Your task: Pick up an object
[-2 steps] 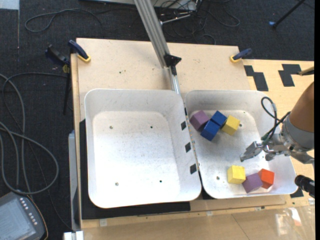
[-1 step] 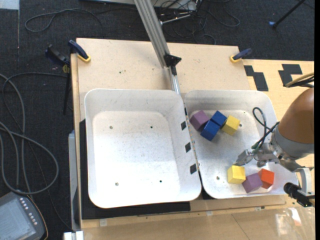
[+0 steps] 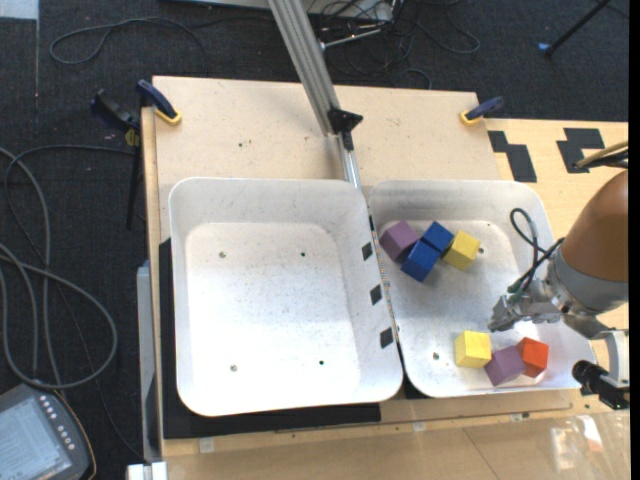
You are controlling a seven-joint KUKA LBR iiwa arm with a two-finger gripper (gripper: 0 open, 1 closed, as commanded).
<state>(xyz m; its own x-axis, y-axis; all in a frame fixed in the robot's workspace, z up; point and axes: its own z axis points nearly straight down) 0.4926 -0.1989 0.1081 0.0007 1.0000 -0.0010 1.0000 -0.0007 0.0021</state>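
Over the right-hand shallow white plastic bin (image 3: pixel 520 208) on the pale table (image 3: pixel 260 133), the grey arm with its orange band reaches in from the right, and its pincer (image 3: pixel 503 318) hangs low above the bin floor, tips aimed left and down. Whether the pincer is spread or pressed together cannot be told from this slant; nothing shows between its tips. Just near of it, toward the bin's near rim, lie three small blocks close together: a yellow cube (image 3: pixel 473 348), a purple block (image 3: pixel 505 363) and an orange-red cube (image 3: pixel 535 355), the purple one touching the orange-red. The yellow cube sits slightly left and near of the pincer and looks the closest target, so a short move nearward and down should bring the tips over it. A second cluster lies well apart at the far side of the same bin: a purple cube (image 3: pixel 398 237), two blue cubes (image 3: pixel 428 248) and a yellow cube (image 3: pixel 462 250). The left-hand white bin (image 3: pixel 190 208) holds no blocks.
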